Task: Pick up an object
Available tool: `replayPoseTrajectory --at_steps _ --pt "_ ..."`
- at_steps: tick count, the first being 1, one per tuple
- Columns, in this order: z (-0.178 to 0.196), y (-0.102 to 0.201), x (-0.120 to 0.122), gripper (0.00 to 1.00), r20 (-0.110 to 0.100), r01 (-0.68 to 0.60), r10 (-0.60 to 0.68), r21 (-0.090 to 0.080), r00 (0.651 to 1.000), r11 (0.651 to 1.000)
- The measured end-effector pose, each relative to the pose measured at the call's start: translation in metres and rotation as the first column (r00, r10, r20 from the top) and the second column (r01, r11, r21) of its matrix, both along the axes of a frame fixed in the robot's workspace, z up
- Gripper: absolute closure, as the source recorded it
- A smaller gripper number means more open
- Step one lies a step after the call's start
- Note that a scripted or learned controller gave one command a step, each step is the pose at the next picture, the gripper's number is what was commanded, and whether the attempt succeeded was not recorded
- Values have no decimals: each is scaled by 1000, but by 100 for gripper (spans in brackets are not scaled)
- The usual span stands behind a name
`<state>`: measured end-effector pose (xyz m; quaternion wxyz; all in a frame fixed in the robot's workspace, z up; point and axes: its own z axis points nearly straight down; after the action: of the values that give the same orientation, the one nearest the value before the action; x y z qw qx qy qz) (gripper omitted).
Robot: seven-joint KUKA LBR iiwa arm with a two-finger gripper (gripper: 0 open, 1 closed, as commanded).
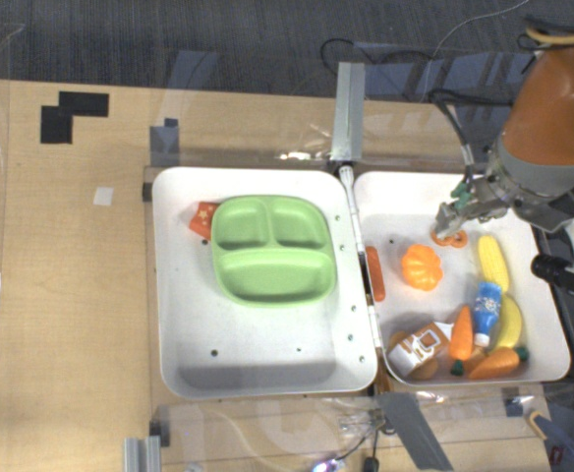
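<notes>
My gripper (459, 214) hangs low over the back of the right bin (395, 200), just above a small orange ring-shaped piece (452, 237). Whether it touches the piece is unclear from this angle. In front of it lie an orange pumpkin (421, 266) and a yellow corn cob (491, 262). Nearer the front are a blue bottle (485, 313), a banana (510, 324), two carrots (462, 334) and a brown-and-white package (420, 350).
The left bin (199, 352) holds a green divided plate (270, 247) with a red-orange item (201, 220) at its far left corner. A red stick-like piece (374, 272) lies along the wall between the bins. Black cables run behind the right bin.
</notes>
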<state>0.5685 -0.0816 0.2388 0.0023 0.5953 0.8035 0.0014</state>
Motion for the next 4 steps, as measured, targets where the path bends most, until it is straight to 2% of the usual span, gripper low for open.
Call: replayPoseTrajectory --at_steps 1,2,3,4 --pt "-66 -33 -30 100 -1 -452 452 -2 892 892" --pt "-53 7 24 100 0 -154 154 0 988 988" --pt "34 19 12 100 2 -171 171 -1 985 985" --pt "-143 -34 -70 100 -2 -82 82 0 997 997"
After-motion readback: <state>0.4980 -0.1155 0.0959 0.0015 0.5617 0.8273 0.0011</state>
